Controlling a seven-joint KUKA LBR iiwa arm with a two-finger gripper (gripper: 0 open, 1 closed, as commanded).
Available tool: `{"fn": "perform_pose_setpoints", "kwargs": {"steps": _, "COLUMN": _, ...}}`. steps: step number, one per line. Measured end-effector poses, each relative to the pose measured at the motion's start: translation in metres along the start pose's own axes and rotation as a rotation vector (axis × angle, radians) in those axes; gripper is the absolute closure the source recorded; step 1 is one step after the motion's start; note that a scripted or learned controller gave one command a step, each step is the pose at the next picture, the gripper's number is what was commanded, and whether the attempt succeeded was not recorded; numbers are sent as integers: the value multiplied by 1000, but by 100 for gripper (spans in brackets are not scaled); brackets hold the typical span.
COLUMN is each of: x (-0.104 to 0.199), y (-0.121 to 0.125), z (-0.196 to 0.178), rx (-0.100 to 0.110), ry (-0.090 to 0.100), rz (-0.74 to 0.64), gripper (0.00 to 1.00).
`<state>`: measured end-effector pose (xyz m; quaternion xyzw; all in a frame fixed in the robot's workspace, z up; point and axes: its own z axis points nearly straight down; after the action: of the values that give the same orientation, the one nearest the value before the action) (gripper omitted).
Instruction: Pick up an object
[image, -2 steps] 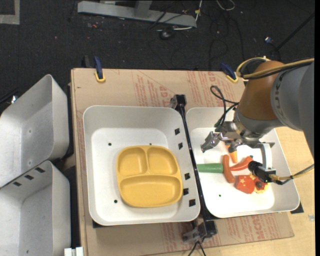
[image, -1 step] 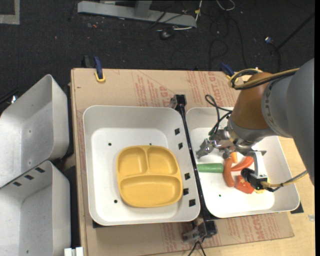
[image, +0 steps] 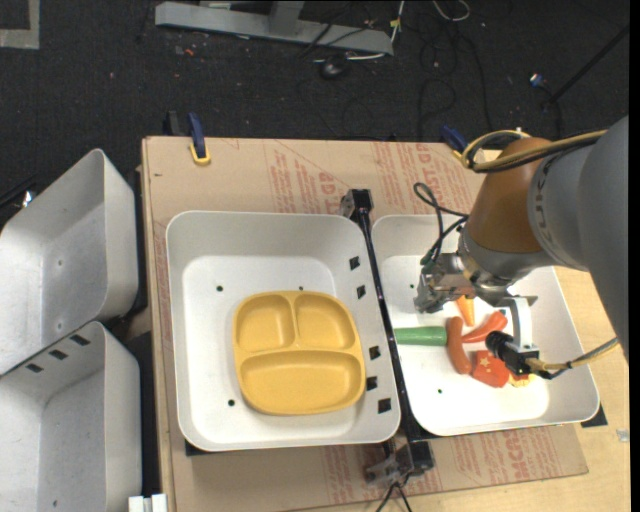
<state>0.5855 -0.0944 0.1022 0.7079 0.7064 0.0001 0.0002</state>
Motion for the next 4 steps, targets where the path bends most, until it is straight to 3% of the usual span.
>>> {"fn": "perform_pose_setpoints", "kwargs": {"steps": 4, "x": -8, "y": -14, "z": -193, "rx": -6, "ry": -2, "rz": -4, "gripper": 100}}
